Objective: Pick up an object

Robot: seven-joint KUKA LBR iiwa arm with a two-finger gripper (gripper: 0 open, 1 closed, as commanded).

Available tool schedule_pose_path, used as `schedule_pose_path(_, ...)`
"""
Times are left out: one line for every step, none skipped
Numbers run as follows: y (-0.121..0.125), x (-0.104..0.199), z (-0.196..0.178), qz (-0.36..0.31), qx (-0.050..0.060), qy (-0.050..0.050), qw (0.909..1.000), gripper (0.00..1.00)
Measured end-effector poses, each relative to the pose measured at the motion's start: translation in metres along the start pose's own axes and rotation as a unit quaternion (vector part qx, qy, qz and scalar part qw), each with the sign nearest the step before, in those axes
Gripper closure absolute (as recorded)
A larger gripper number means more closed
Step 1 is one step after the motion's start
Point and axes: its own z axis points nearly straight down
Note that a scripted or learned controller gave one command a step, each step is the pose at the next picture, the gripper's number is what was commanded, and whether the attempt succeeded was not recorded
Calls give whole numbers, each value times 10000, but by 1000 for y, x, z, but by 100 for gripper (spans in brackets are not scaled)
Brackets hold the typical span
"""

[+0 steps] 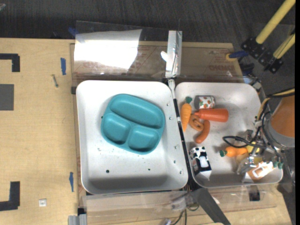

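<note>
Two white bins sit side by side on the bench (pixel 37 125); left bin (pixel 89 168) carries a teal divided plate (pixel 133 123), right bin (pixel 234 93) carries the small objects. Tool (pixel 255 165) is low at the right bin's near right corner, tangled in dark cables, with an orange-and-white bit at its tip; whether it is wide or narrow, or gripping anything, cannot tell. Just left of the tool lies a small orange carrot-like piece (pixel 233 150), partly under the cables, touching or nearly so. Further left, well apart from the tool: a long orange-red carrot (pixel 212 115) lying crosswise, a curved orange sausage shape (pixel 200 129) beneath it, a smaller orange carrot (pixel 186 114) against the left wall, a small can with a patterned label (pixel 205 101) at the far side. Near the front left corner lies a black-and-white cow-patterned item (pixel 200 159). Arm's orange band (pixel 283 123) is cut by the frame edge. Objects beneath the cables are hard to make out.
</note>
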Motion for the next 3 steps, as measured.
schedule_pose_path(1,-3,-12,7,-4,-53,10000,100)
schedule_pose_path(37,-30,-159,-267,-7,15,9996,100)
schedule_pose_path(114,-69,-156,30,-22,47,10000,100)
